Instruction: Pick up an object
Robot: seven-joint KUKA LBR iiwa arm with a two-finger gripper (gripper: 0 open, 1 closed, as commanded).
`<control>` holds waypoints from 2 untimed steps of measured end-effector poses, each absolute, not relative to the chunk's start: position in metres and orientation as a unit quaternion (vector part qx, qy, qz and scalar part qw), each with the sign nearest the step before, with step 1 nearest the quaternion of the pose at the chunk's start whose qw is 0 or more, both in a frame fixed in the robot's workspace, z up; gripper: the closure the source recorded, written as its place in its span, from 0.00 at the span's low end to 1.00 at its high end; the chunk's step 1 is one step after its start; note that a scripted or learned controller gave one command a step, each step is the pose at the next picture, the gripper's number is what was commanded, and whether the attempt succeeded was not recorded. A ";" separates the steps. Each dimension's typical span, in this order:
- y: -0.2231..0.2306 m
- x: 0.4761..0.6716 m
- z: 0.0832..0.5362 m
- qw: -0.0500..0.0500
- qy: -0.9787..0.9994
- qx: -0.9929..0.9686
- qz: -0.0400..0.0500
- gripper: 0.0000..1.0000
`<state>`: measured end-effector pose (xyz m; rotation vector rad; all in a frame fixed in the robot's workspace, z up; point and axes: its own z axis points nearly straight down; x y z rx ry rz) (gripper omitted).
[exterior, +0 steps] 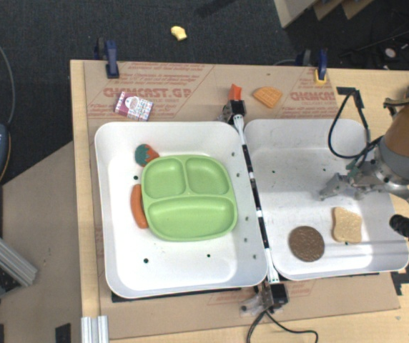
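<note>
We are hovering our gripper [333, 189] low over the right bin [290, 156], its fingers spreading apart with nothing between them. A tan bread slice [347, 225] is lying just below the gripper, with a brown cookie [307, 243] beside it. In the left bin [119, 249] a green tray [188, 196] is sitting beside an orange carrot [139, 206]
</note>
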<state>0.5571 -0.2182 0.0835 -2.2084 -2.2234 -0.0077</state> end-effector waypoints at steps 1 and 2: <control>-0.224 0.511 0.112 0.001 -0.706 -0.708 0.000 0.00; -0.209 0.484 0.087 0.002 -0.707 -0.707 0.001 0.00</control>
